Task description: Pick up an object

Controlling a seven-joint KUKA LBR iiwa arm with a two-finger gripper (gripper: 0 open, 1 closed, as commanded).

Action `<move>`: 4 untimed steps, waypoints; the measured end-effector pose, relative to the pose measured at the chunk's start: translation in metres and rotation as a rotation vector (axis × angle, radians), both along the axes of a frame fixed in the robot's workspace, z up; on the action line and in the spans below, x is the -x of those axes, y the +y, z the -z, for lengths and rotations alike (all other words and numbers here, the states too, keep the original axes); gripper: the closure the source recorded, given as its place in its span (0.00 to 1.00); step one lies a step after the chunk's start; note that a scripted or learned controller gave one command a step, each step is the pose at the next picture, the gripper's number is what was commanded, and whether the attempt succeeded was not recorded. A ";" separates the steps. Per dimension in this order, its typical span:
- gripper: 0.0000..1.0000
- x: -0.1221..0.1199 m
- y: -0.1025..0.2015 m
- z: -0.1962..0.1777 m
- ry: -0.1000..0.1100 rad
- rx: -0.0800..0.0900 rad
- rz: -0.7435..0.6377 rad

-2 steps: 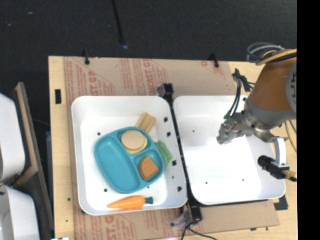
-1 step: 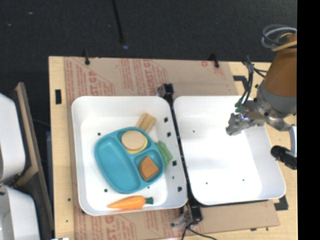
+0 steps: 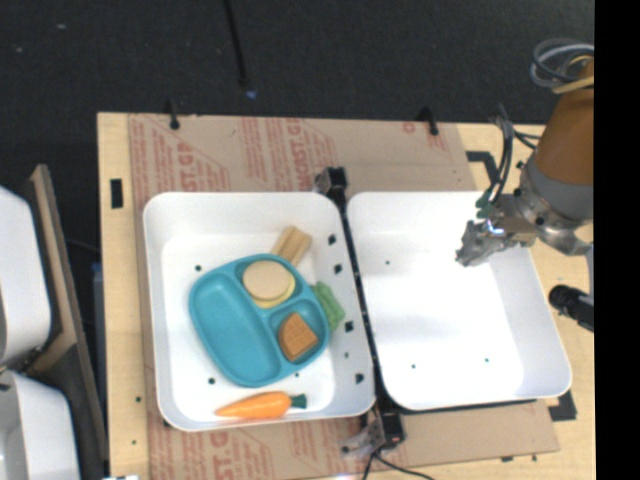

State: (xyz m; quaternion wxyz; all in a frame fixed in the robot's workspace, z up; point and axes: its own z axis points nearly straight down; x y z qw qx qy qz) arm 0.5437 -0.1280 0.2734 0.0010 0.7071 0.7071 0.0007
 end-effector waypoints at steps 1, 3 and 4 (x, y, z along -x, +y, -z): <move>1.00 -0.022 0.050 0.006 0.002 -0.001 -0.003; 1.00 -0.040 0.145 0.007 0.002 -0.001 -0.003; 1.00 -0.048 0.202 0.022 0.004 -0.001 -0.004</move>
